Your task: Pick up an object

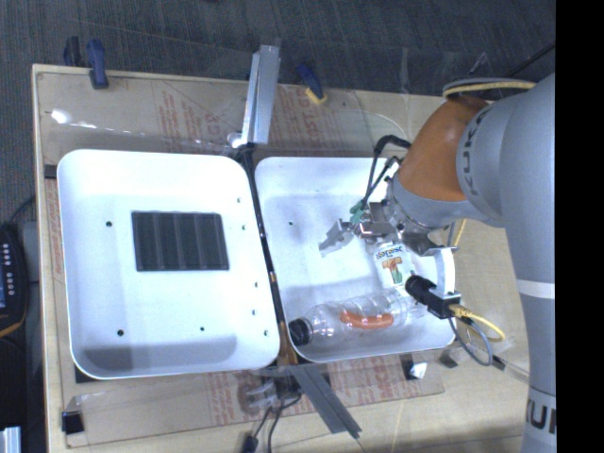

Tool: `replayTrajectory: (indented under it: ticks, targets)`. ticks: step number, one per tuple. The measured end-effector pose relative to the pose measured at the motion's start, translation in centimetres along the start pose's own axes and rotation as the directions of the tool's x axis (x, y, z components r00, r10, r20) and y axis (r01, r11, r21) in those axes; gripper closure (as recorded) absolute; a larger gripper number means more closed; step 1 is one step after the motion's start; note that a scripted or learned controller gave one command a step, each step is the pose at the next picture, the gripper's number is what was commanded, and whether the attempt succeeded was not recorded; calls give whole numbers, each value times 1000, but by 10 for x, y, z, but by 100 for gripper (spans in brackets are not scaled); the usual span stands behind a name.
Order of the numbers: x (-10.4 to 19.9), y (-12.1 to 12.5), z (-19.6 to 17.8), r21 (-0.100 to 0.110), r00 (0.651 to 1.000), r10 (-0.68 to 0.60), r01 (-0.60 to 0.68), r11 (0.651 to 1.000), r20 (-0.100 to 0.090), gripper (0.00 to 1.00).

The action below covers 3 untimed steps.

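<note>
One clear bottle (357, 317) lies below the end effector (338, 237).

Left bin (85, 253): you are looking at a wide open floor here, with only a dark ribbed block (179, 241) lying flat near its middle; room is showing all around it.
Right bin (283, 192): its upper left part is lying bare, so you are finding a clear way down there.
Right bin, near edge: a clear plastic bottle (354, 317) is lying on its side along the front wall, blocking that strip.
Right bin, right side: the arm (472, 163) and gripper (337, 236) are crowding this part.
Between bins: the two rims are meeting under a metal bar (260, 92), leaving you no gap.
</note>
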<state>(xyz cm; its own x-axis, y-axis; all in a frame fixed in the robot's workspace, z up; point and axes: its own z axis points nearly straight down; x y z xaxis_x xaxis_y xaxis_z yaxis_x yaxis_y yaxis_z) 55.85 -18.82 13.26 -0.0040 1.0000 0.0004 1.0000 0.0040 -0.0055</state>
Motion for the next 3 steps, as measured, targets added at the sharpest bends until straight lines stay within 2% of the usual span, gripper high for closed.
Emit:
replayTrajectory:
  ticks: [1, 2, 3]
  targets:
    - [14, 41, 10, -5, 992, -124, 124, 992, 1, 0]
    - [-23, -35, -39, -3, 1000, -16, 16, 1000, 0, 0]
    - [-22, 7, -34, -3, 999, -33, 33, 999, -1, 0]
